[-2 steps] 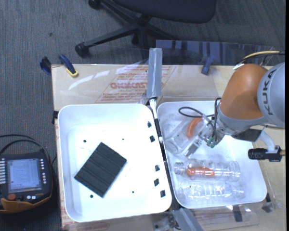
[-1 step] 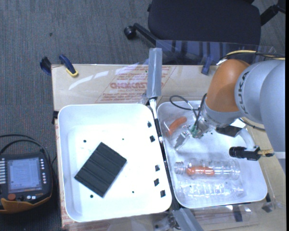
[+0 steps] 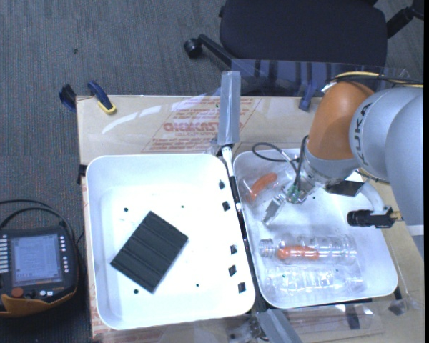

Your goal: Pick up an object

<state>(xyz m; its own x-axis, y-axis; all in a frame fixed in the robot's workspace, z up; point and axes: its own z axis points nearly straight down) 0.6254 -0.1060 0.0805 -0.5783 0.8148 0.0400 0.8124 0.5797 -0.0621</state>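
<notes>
A black ribbed flat pad lies in the left bin, a little left of its middle. In the right bin an orange carrot-like piece lies near the back left corner. A clear plastic bottle with orange inside lies on its side in the front half. A second clear bottle lies just in front of it. My gripper reaches down into the right bin, just right of and in front of the orange piece and behind the bottles. I see nothing held in it.
A grey upright bar stands at the back of the divide between the bins. A black cable loops over the right bin's back rim. On the floor at the left lies a teach pendant. An office chair stands behind the bench.
</notes>
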